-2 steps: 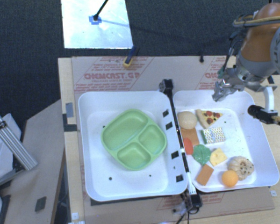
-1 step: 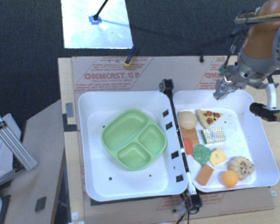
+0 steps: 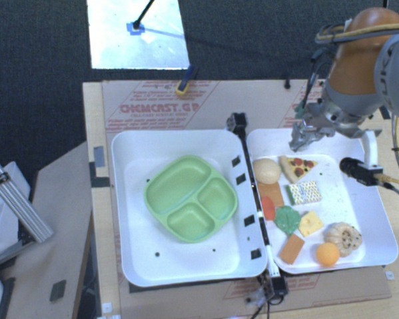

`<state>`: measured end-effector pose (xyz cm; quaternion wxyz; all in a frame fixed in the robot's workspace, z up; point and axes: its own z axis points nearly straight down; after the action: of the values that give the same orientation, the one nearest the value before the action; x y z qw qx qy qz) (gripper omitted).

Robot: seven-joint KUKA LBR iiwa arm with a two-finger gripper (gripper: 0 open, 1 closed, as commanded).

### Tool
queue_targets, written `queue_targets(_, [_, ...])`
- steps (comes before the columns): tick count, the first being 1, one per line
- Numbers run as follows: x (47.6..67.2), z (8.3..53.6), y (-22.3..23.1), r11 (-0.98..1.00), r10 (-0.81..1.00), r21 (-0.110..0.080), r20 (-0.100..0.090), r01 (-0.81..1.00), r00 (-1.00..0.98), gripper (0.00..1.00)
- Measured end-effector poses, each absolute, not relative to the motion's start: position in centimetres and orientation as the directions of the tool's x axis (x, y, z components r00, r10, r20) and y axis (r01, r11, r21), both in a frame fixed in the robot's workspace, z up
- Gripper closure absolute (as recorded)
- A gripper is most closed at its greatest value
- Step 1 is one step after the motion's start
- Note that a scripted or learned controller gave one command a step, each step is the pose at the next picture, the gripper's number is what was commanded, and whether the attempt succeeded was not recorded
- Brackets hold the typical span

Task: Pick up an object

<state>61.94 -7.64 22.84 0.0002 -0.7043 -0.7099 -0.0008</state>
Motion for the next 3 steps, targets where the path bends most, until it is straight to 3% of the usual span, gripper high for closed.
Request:
queue_targets(2, [59.7,21.5,2.3,0.009,1.000,0.000,0.002,1.000,-0.009,1.00])
queue_targets(3, [57.6,23.3,7.8,0.010,1.000,0.001,0.004,1.000,-0.010,1.00])
